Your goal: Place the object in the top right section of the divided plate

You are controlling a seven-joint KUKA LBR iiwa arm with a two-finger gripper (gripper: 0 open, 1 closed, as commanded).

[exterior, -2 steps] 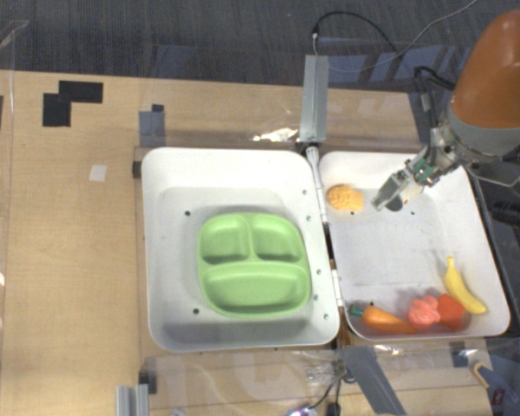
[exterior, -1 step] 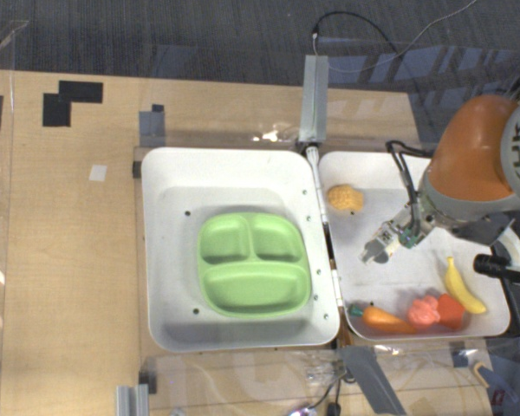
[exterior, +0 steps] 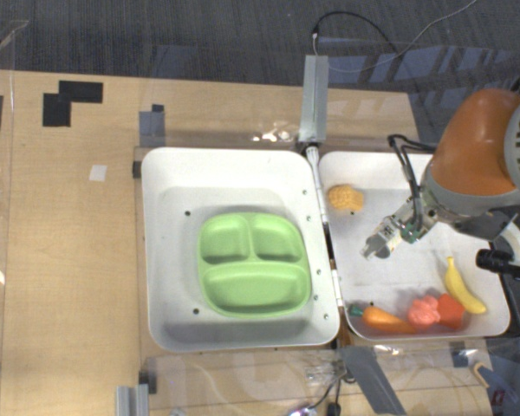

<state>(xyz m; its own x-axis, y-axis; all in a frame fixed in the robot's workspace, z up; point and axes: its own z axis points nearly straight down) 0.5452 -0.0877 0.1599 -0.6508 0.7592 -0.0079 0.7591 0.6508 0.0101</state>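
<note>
On the counter point(exterior: 69, 232), our left bin point(exterior: 156, 232) holds the green plate point(exterior: 253, 263), and all its sections look bare, so we judge nothing is placed yet. In the right bin point(exterior: 373, 189) lie a cracker point(exterior: 346, 198), carrot point(exterior: 383, 317), pink toy point(exterior: 425, 311), tomato point(exterior: 451, 309) and banana point(exterior: 462, 286). Our claw point(exterior: 377, 247) hangs over bare floor, holding nothing; we cannot tell its spread. Picking and placing remain.

Wooden bench point(exterior: 69, 258) – two white bins point(exterior: 169, 232) side by side.
</note>
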